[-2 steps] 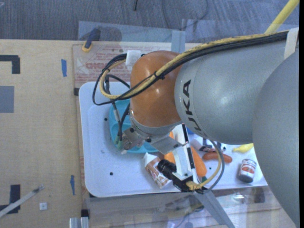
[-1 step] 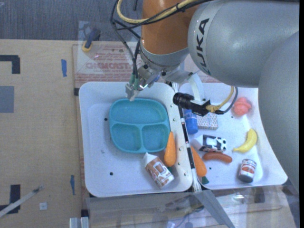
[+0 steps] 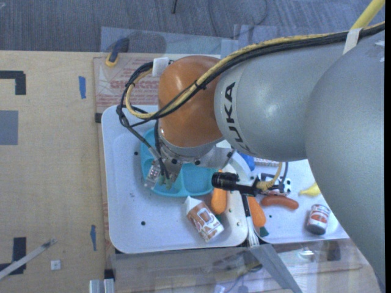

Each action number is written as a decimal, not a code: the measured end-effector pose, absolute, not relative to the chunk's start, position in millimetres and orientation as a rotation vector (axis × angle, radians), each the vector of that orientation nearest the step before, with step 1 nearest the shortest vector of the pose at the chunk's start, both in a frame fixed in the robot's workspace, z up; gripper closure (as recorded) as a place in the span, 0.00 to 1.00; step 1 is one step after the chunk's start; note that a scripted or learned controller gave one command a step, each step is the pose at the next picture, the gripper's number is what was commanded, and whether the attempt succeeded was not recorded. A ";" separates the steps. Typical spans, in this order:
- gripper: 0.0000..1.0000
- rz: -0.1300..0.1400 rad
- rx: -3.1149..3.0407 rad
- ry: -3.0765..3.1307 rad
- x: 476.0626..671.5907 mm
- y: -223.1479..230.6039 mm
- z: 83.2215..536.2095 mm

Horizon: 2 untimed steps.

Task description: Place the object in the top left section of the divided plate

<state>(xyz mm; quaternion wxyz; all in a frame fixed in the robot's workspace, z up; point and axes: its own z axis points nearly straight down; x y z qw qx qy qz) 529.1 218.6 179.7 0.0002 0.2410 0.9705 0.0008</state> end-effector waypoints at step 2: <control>1.00 0.000 1.244 2.886 478.4 198.0 157.3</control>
